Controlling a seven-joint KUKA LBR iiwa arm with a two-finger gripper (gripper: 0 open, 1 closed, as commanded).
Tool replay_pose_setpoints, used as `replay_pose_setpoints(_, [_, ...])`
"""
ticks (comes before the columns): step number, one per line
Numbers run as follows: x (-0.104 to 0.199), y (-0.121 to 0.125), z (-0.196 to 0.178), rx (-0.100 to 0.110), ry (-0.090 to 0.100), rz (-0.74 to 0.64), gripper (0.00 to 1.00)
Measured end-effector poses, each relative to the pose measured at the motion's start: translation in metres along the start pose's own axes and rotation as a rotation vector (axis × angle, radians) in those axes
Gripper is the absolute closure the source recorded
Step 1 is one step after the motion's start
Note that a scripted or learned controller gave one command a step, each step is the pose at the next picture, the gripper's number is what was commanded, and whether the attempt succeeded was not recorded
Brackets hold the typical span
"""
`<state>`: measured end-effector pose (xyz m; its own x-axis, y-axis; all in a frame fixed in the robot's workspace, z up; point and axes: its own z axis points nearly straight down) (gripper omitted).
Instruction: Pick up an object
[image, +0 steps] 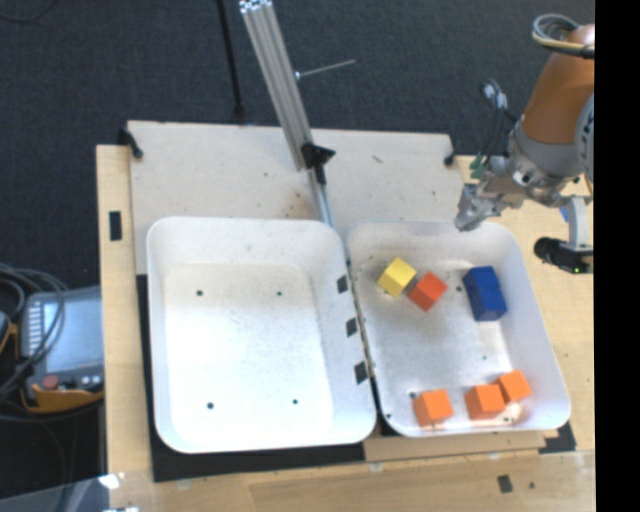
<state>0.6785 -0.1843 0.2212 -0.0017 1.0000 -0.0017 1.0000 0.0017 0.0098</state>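
Note:
The right bin (535, 330) holds several blocks. A yellow block (397, 276) touches a red-orange block (428, 291) near its far left. A blue block (485, 292) lies to their right. Three orange blocks sit along the near edge: one (433, 407) at the left, one (485, 401) in the middle and one (515, 386) at the right. My gripper (470, 217) hangs above the bin's far rim, up and to the right of the yellow and red-orange blocks, with nothing seen between its fingers.
The left bin (160, 300) lies beside the right one. A slanted aluminium post (285, 90) rises from behind the bins' shared edge. A control pendant (60, 345) and cables lie off the bench at the left.

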Motion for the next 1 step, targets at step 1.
replay_pose_setpoints(1, [-0.0007, 0.0007, -0.0027, 0.006, 0.001, -0.002, 1.0])
